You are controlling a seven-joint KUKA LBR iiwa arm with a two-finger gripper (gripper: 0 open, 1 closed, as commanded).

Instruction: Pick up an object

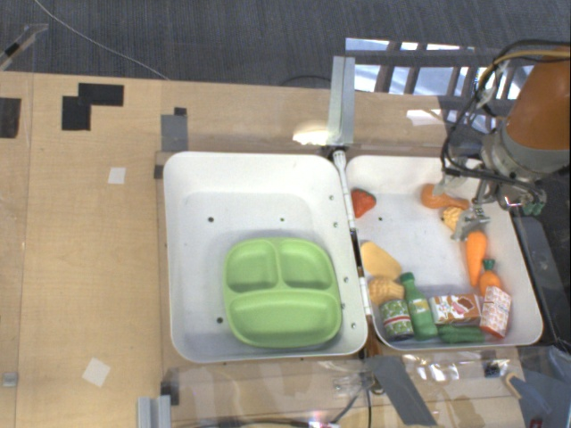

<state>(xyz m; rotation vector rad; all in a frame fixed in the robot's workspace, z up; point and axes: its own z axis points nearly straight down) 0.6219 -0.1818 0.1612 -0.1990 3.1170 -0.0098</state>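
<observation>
The right bin (401, 230) holds several toy foods. A red piece (363, 202) lies near its left wall, and an orange piece (435, 197) lies toward the back. A carrot (475, 255) lies by the right wall. My gripper (468, 222) hangs low over the back right of this bin, between the orange piece and the carrot's top, close to a small yellow item (453, 215). Along the front lie a yellow wedge (379, 259), a green bottle (417, 306), a can (395, 320) and two printed packets (457, 308).
The left bin (196, 239) holds a green divided plate (281, 292). A metal post (342, 105) stands behind the wall between the bins. The arm's orange band (544, 114) and cables hang over the right bin's back right corner.
</observation>
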